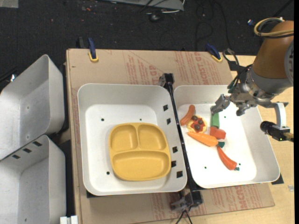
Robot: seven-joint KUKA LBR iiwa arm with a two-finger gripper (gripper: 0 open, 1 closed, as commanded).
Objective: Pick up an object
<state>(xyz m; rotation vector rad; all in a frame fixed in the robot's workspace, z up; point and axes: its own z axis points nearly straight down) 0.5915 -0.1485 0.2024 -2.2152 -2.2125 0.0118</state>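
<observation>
Several toy foods lie in a cluster in the right bin (261, 171). An orange sausage (188, 114) sits next to a pizza slice with dark toppings (197, 124). A green piece (215, 120) stands over a red-orange piece (218, 133). A carrot (202, 138) lies across the cluster's near side, and a second orange-red vegetable (227, 158) lies nearer the front. My gripper (231, 106) hovers over the bin's far right part, just up and right of the green piece. It is open, with nothing between its fingers.
The left bin (93, 125) holds a yellow divided plate (139, 151). A black divider (175, 125) runs between the two bins. Two spare white bins (28, 125) sit off the bench at the left. Clamps (93, 50) hold the board's far edge.
</observation>
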